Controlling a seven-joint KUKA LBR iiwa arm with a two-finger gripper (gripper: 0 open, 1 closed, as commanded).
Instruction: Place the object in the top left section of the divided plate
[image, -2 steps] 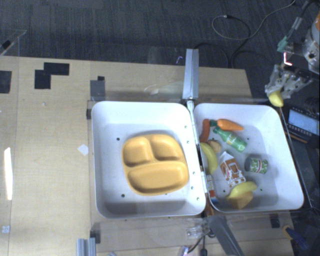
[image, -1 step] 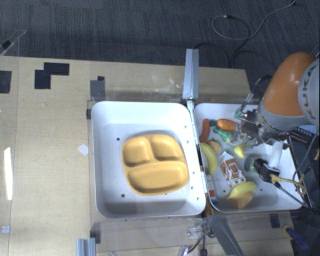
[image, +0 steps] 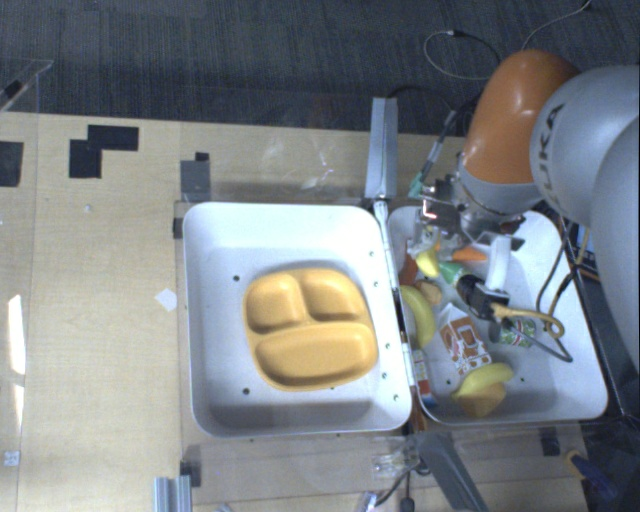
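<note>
A yellow divided plate (image: 310, 327) lies in the middle of the left bin (image: 215, 250). Its top left section (image: 272, 301) holds nothing. My gripper (image: 441, 240) is low over the far left part of the right bin (image: 580, 395), above a heap of toy foods. Right under it lie a small yellow-green piece (image: 428, 265) and an orange carrot-like piece (image: 467, 256). The wrist hides the fingertips, and nothing I can see tells me whether anything is held.
The right bin also has a banana (image: 419, 316) along its left wall, a printed carton (image: 462, 343), a yellow fruit (image: 483, 380) near the front and a green bottle (image: 516, 336). A metal divider rail (image: 381, 150) runs between the bins. Cables trail at the right.
</note>
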